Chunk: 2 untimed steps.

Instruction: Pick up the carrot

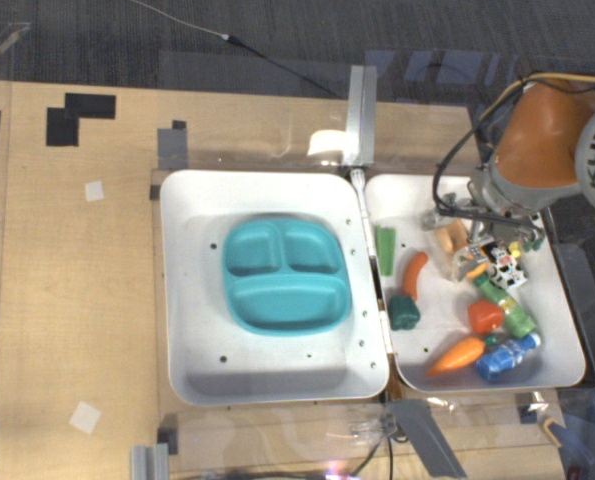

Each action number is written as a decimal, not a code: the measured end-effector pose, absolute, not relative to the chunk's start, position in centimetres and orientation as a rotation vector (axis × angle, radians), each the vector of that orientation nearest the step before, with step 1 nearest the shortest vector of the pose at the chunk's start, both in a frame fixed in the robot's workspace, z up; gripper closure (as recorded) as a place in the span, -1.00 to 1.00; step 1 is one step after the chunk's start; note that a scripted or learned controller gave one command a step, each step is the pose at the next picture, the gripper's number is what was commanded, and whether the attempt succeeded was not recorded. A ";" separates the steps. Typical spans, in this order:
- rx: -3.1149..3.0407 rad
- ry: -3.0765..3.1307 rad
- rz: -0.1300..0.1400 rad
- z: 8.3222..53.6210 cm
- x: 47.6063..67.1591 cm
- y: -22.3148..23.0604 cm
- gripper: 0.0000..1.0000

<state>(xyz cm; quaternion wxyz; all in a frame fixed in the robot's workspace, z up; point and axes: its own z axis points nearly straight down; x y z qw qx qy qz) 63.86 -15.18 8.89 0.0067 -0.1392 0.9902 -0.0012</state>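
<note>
Step in hand: approach. My jaws (482, 243) hang over the far right part of the right bin (552, 368), among the clutter there; the carrot is not in my hold.
Jaws, state: I cannot tell how they stand, as my wrist and cabling cover them from above.
Carrot (456, 354): lying on its side at the near edge of the right bin, tip pointing left, well apart from me.
Next move, as I judge it: travel toward the near edge, line up across the carrot's width, then descend.
In the way: blue bottle (504, 358) just beside the carrot's thick end; red pepper (485, 315) just beyond it. Crowded on that side.
Also in right bin: orange-red piece (413, 274), dark green lump (404, 312), green stick (385, 245).
Left bin (192, 368): teal divided tray (283, 273).
Surface (67, 298): wooden, under both bins.
</note>
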 end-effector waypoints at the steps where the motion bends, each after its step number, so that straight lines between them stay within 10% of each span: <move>1: -0.433 3.085 -0.006 10.4 64.2 -15.0 1.00; 2: -0.433 3.086 -0.005 10.3 64.2 -15.0 -1.00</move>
